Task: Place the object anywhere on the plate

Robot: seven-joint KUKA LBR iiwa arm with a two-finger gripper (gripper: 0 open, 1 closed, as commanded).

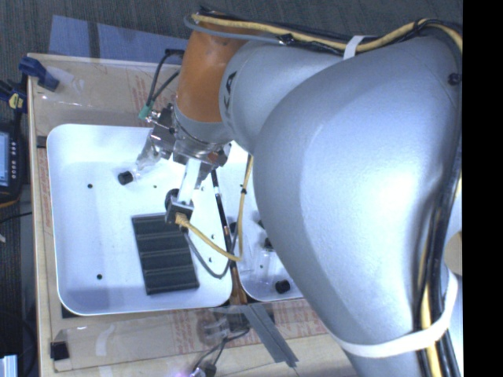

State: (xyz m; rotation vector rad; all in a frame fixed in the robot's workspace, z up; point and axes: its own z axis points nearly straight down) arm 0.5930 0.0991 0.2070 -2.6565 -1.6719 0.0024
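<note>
The gripper (148, 160) hangs low in the left bin (71, 234), just beside the small black object (124, 177) toward the bin's far left corner, likely to line up a pick. I cannot tell if it is apart or together. The dark ribbed plate (163, 254) waits by the bin's near edge.

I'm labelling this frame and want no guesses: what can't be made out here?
- Right bin, camera view: the arm covers most of it, so its contents are largely hidden.
- Small black object in the left bin: too small to identify.
- Device at the left: cut off by the frame edge.
</note>
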